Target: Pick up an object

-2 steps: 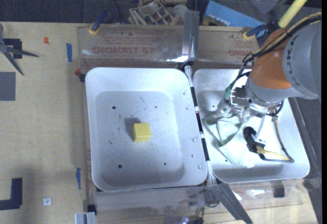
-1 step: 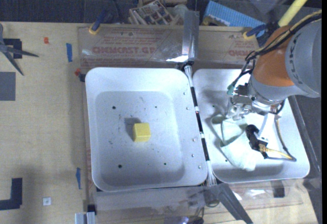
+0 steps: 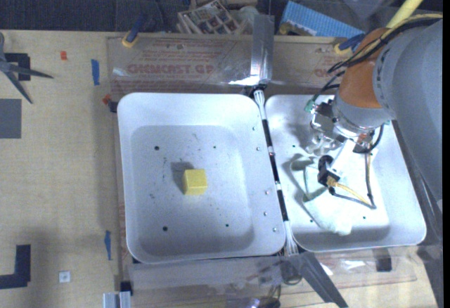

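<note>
The left bin (image 3: 140, 117) and right bin (image 3: 404, 222) look like smooth white plastic with a soft sheen, the yellow block (image 3: 195, 181) inside the left bin looks matt, the desk (image 3: 56, 180) left of that bin is pale matt wood, and the arm (image 3: 415, 67) has a smooth grey shell.

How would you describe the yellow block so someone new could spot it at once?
Start at the two white bins and take the left bin. Near the middle of its floor, slightly toward the front, sits a small yellow cube. It is the only brightly coloured thing on that white floor; around it are just tiny dark specks.
</note>
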Controlling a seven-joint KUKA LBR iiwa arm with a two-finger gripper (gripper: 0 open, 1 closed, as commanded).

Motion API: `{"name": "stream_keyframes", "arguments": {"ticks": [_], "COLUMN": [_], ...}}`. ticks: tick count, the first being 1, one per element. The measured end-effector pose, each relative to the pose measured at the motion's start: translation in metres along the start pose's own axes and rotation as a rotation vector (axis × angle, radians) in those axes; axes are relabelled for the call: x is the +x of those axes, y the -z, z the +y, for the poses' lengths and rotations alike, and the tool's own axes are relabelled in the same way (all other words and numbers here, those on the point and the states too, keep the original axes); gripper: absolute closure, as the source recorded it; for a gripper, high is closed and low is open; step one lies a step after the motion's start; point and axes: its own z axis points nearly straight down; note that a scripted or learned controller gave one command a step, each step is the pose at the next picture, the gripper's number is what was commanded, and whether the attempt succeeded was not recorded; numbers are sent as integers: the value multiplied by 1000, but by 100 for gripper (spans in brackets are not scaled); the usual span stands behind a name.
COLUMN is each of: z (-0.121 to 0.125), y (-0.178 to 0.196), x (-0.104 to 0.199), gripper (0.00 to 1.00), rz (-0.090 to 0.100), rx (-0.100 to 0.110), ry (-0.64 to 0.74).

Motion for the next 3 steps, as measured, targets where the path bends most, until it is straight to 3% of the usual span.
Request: {"name": "stream_keyframes", "arguments": {"ticks": [1,2,3], "z": [16,53,31], "y": [28,-2,26], "x": [12,16,13], "gripper": [100,100,100], "rz": [-2,-1,-5], "rx": [5,4,11], "ry": [-167,-522,-736]}}
